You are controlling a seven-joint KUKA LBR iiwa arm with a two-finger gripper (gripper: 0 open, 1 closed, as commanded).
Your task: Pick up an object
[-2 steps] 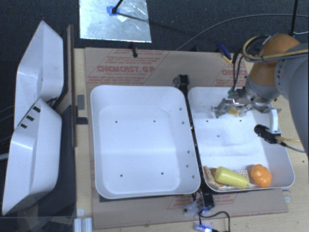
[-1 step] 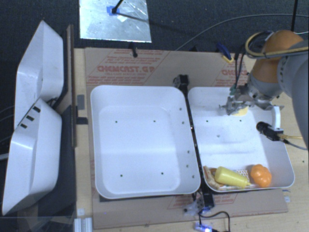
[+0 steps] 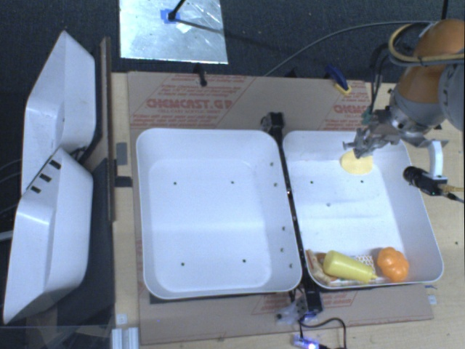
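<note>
A flat pale yellow disc (image 3: 357,164) lies in the right bin (image 3: 334,209) near its far edge. My gripper (image 3: 361,145) hangs just over the disc's far side, coming in from the right under the grey arm with its orange band. At the right bin's near edge lie a yellow bottle-shaped object (image 3: 349,266) and an orange ball-like object (image 3: 393,263), with a flat patterned piece (image 3: 320,262) under them.
The left bin (image 3: 211,209) sits beside the right one with a black divider clip (image 3: 273,121) at their far joint. A shiny metal sheet (image 3: 173,19) lies beyond the bench. White bin covers (image 3: 58,173) lean at the far left.
</note>
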